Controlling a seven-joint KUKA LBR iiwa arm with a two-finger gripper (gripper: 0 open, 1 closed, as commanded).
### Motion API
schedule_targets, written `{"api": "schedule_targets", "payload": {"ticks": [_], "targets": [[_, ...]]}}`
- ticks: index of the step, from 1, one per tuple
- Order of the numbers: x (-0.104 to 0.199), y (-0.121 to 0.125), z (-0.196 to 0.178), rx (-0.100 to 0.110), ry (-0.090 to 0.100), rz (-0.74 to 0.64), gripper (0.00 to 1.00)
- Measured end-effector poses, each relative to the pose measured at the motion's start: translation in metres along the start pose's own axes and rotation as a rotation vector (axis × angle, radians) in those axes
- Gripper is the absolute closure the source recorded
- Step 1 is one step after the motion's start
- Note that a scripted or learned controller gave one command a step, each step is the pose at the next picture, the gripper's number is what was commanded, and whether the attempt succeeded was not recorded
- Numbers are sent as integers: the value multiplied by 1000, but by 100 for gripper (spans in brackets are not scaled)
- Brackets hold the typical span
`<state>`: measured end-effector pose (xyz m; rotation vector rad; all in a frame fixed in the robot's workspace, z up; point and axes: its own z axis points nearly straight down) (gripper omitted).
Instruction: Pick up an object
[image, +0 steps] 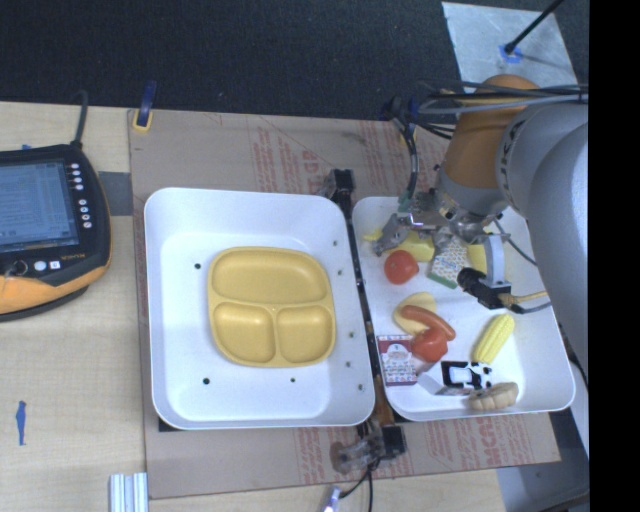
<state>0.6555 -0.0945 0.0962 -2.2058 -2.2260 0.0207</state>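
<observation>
The grey arm's claw (438, 232) hangs low over the far end of the right shallow white bin (545, 375); whether it is open or closed, I cannot tell. Just beside it lies a round red tomato (401, 266). The left white bin (172, 300) holds a yellow 3-compartment tray (271, 305).

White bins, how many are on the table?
2. The left bin holds a yellow divided tray. The right bin sits beside it, full of toy food, partly hidden under the arm.
</observation>
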Motion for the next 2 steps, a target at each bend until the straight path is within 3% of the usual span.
{"api": "schedule_targets", "payload": {"ticks": [1,2], "targets": [[-27,0,1,0,7,1,0],[-28,-3,-7,15,8,-1,100]]}}
